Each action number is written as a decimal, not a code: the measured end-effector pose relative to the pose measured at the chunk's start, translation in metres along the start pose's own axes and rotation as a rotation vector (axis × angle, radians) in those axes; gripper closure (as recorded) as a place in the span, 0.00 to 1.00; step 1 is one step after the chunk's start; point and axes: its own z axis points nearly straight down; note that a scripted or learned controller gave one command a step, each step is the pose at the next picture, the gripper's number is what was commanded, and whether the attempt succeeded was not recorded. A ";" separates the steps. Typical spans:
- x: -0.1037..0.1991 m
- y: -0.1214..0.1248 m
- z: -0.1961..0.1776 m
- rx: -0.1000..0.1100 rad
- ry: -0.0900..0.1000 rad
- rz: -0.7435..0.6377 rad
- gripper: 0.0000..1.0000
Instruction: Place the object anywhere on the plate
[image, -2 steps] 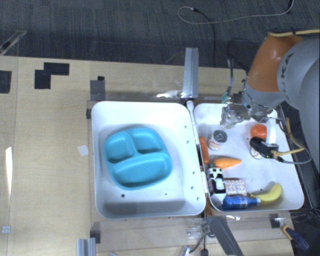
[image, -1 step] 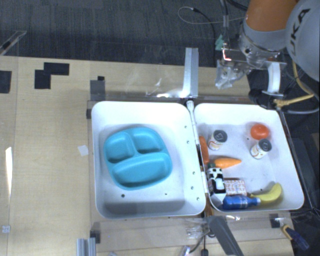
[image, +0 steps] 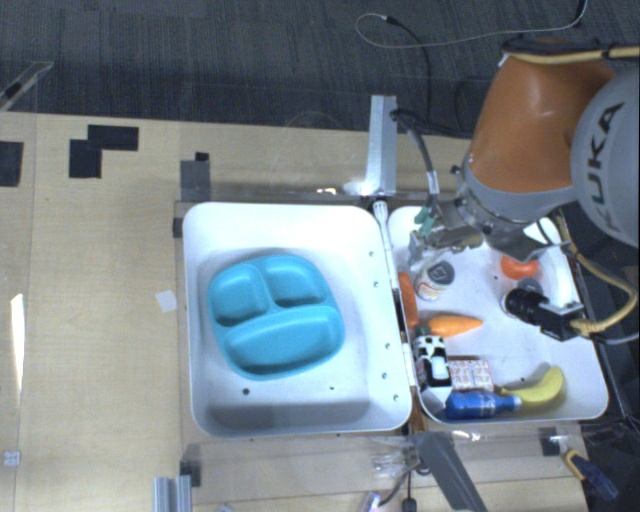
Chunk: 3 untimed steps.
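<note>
Two shallow white bins sit side by side on the bench. The left bin (image: 200, 300) holds a blue plate (image: 275, 312) with three compartments, two small ones on the far side and one large one on the near side. The plate lies slightly tilted in the bin, roughly central, and nothing rests on it.

The right bin (image: 590, 390) holds all the loose objects. An orange carrot (image: 453, 325) lies near the bin's middle, pointing right. Just far of it, a small round white container (image: 431, 288) with an orange band sits close to the divider between the bins. A second orange piece (image: 520, 267) lies further right, partly hidden by the arm's cabling. A black-and-white cow-patterned item (image: 431, 348) sits near the divider, with a black block (image: 436, 374) just behind it on the near side. A speckled pink-and-white packet (image: 470, 375) lies just right of that block. A blue bottle (image: 480, 404) lies on its side along the near wall, touching a yellow banana (image: 537, 388) that curves up to its right.

The arm (image: 540, 110) comes in from the right, its orange band large in the far right corner. The gripper (image: 437, 240) hangs over the far left part of the right bin, just above the white container. Whether its tips are apart or together cannot be told; nothing is visibly between them. A black cylindrical fitting (image: 535, 308) on a cable lies over the bin's right side.
</note>
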 end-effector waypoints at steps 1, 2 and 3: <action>-0.007 -0.047 0.053 0.000 0.000 0.138 1.00; 0.046 -0.044 0.028 -0.002 0.000 0.076 1.00; 0.131 -0.021 0.066 0.003 0.000 0.412 1.00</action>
